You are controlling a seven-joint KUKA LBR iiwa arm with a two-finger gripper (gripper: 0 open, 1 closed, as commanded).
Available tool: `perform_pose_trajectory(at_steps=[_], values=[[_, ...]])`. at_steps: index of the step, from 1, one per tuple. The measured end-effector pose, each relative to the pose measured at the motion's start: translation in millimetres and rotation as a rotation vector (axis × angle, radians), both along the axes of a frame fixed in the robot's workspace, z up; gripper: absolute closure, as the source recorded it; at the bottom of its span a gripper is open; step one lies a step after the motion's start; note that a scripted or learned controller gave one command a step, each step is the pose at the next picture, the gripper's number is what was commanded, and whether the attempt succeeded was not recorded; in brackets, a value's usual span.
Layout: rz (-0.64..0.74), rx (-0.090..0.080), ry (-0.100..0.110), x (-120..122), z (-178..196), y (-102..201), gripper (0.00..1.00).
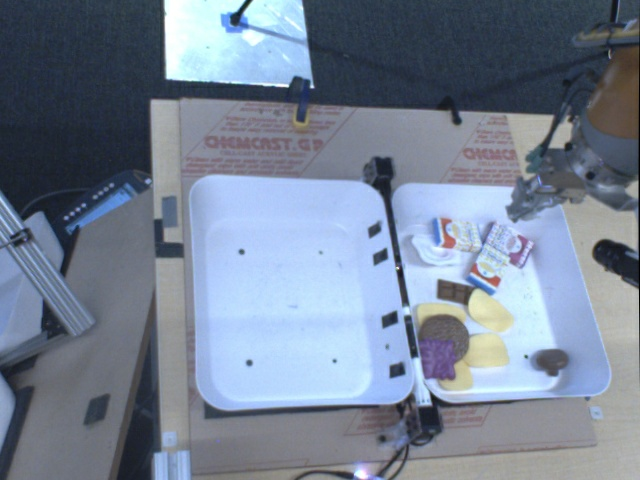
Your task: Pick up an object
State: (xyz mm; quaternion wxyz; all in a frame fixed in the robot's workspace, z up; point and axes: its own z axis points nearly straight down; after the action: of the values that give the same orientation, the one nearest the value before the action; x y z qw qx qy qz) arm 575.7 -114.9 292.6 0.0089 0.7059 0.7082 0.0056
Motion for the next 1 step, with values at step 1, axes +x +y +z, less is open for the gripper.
perform_pose_trajectory(at_steps=[1], values=[[0.001, 0.002, 0.002, -59.5, 123.5, 5.0, 1.0]])
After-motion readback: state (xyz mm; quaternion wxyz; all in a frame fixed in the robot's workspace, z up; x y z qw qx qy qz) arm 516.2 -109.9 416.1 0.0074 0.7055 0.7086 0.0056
